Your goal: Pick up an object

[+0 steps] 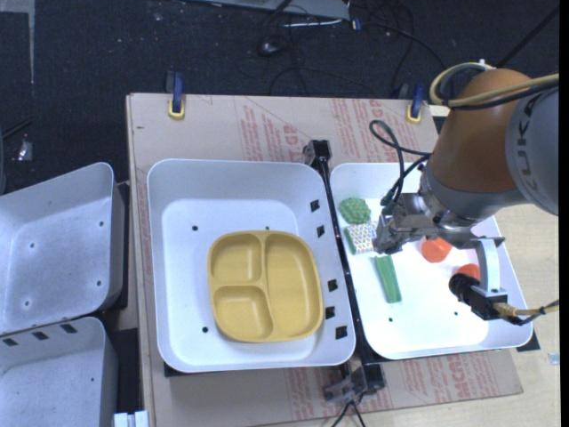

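Tray (265,286) in left bin (169,194). Right bin (427,341): stick (388,279) centre, ball (436,250) right, gripper (384,241) above stick.

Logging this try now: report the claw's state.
Claw: low in the right bin, over the top end of the green stick; open or shut cannot be told.

A yellow three-compartment plate (265,286) lies at the center of the left white bin (169,238) on the desk (231,118), with two blue clamps (177,95) on the desk's upper edge.
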Tool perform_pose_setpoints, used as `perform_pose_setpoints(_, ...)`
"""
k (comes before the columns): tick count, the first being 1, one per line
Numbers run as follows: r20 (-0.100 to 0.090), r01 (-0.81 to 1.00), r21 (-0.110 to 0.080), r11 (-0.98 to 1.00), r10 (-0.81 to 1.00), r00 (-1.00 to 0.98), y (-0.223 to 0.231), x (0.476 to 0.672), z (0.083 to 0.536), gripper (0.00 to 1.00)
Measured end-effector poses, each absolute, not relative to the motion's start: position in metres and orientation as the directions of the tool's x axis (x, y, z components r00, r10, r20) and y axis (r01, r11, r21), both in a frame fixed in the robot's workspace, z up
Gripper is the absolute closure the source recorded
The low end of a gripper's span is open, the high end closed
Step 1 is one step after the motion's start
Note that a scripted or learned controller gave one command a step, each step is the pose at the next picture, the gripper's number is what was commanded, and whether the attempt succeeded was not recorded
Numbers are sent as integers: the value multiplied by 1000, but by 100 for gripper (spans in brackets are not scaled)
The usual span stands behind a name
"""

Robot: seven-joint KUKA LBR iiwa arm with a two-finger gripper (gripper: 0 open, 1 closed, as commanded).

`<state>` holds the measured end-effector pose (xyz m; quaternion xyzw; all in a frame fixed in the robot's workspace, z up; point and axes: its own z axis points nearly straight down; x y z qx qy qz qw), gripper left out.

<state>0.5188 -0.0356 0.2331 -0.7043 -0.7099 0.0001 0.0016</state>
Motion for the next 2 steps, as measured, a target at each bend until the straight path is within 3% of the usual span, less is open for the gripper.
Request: perform_pose_setpoints(2,2,1000,-2,8,1000,-8,62,508,243,100)
